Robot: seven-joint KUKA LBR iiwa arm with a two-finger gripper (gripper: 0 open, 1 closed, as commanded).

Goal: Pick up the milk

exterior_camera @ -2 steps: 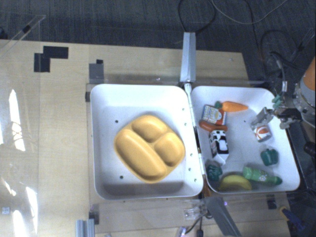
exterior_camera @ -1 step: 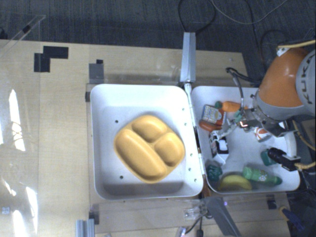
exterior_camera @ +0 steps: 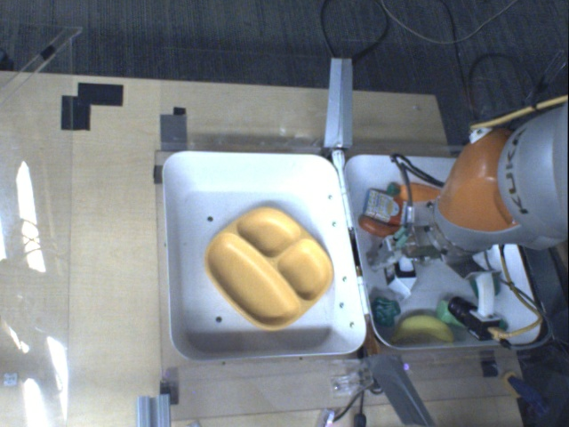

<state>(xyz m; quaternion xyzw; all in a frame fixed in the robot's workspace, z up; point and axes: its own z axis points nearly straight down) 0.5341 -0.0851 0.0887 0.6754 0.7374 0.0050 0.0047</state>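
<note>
We see 2 white bins side by side on the wooden bench (exterior_camera: 107, 265). The left bin (exterior_camera: 191, 327) holds 1 yellow plate (exterior_camera: 269, 263) with 3 compartments, lying near the middle of the bin floor.

The arm (exterior_camera: 484, 189) reaches in from the right over the right bin (exterior_camera: 364, 172), its orange band above the far half of that bin. The gripper (exterior_camera: 397, 249) sits low over the left half of the bin, close to the wall shared with the left bin. We cannot tell how far it is open, and we see nothing that it clearly has hold of.

The milk (exterior_camera: 380, 205), a small carton with a printed label, lies in the far left part of the right bin, just beyond the gripper. A red-orange thing (exterior_camera: 378, 225) lies right beside it on the near side. At the near edge of the same bin lie 1 banana (exterior_camera: 423, 329) and, to its left, 1 small green thing (exterior_camera: 385, 310).
</note>
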